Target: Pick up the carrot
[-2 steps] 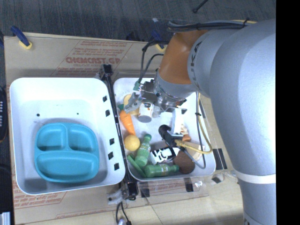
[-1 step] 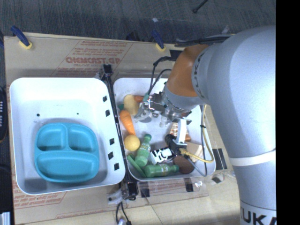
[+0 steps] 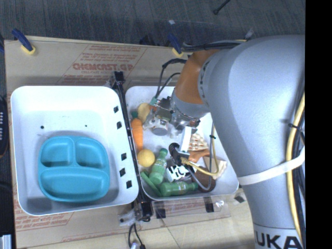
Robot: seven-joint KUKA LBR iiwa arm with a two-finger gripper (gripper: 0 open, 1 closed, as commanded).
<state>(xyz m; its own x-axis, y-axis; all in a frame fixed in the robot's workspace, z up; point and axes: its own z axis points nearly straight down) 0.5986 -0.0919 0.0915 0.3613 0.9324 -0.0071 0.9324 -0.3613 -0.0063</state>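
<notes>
Carrot (image 3: pixel 137 134): orange, slim, tapered, lying lengthwise along the left wall of the right bin (image 3: pixel 142 95). Gripper (image 3: pixel 158 121) just beside it; cannot tell how far open.

Brown tabletop (image 3: pixel 93 61), red print on its far part. Two white bins sit directly on it, side by side, walls touching: left bin (image 3: pixel 62 105), right bin (image 3: pixel 136 93). A row of small black clips (image 3: pixel 121 124) runs along the seam between them. Two blue clamps grip the far edge: left clamp (image 3: pixel 24 41) at the far left corner, right clamp (image 3: pixel 175 45) just behind the right bin. A bare brown strip shows in front of the left bin.
</notes>
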